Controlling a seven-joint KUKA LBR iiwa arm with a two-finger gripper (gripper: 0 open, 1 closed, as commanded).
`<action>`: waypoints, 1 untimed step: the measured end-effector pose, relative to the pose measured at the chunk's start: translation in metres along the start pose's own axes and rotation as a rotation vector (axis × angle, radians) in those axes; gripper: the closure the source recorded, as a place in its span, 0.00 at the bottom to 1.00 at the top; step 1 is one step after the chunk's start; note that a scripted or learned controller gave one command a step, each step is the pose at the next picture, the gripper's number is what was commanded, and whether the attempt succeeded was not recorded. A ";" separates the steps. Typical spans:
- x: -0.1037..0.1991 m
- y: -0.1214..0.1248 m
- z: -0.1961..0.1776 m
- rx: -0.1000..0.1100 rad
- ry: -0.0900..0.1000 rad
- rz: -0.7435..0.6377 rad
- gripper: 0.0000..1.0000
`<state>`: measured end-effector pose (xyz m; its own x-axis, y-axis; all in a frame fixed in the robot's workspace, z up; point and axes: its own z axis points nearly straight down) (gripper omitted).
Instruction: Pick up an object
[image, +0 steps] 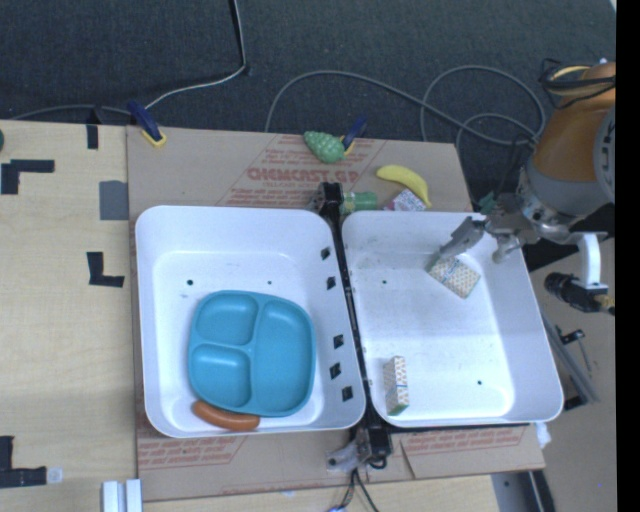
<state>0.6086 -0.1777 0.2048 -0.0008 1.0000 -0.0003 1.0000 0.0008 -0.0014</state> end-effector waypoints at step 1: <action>-0.024 0.035 0.101 -0.010 -0.005 -0.001 0.00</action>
<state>0.6430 -0.2016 0.1032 -0.0020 1.0000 -0.0055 1.0000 0.0020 0.0083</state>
